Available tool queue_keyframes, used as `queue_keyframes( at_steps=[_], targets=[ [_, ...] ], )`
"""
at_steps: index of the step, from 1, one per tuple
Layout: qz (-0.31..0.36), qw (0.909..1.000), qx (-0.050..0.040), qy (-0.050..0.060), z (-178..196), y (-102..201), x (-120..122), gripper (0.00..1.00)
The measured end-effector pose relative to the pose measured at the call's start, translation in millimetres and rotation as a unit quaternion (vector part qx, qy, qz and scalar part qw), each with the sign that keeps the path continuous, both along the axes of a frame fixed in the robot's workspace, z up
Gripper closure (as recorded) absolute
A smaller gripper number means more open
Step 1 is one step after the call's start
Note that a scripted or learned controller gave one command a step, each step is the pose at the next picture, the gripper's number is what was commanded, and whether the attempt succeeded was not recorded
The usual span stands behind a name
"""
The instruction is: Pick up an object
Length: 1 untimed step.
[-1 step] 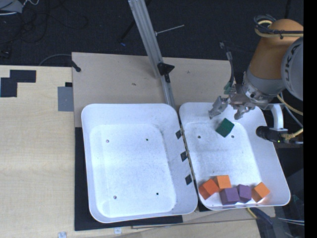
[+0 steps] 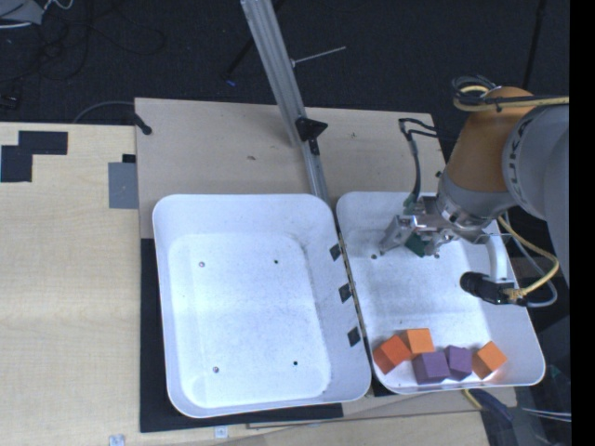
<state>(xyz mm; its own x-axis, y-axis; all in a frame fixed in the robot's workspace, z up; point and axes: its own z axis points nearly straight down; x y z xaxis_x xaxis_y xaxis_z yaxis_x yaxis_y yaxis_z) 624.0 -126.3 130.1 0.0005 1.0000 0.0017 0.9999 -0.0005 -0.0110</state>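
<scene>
Grey arm (image 2: 521,165) reaching in from right over right bin (image 2: 423,291), gripper (image 2: 418,238) above bin's far half, finger spread and grasp impossible to tell, orange blocks (image 2: 406,347) and purple blocks (image 2: 443,363) clustered at near edge, left bin (image 2: 246,300) alongside.

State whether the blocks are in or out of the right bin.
In: the orange blocks and purple blocks lie clustered inside the right bin, against its near wall.

A robotics lab is showing here. An arm (image 2: 507,151) is reaching over two bins (image 2: 186,221) on a bench (image 2: 214,147), with cables (image 2: 56,7) trailing across the dark floor.
</scene>
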Motion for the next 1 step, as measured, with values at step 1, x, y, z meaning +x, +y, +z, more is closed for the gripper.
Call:
queue_keyframes(
  at_steps=[1],
  targets=[
    [-0.001, 1.0, -0.0005, -0.004, -21.8, -25.5, 31.9, 0.0]
  ],
)
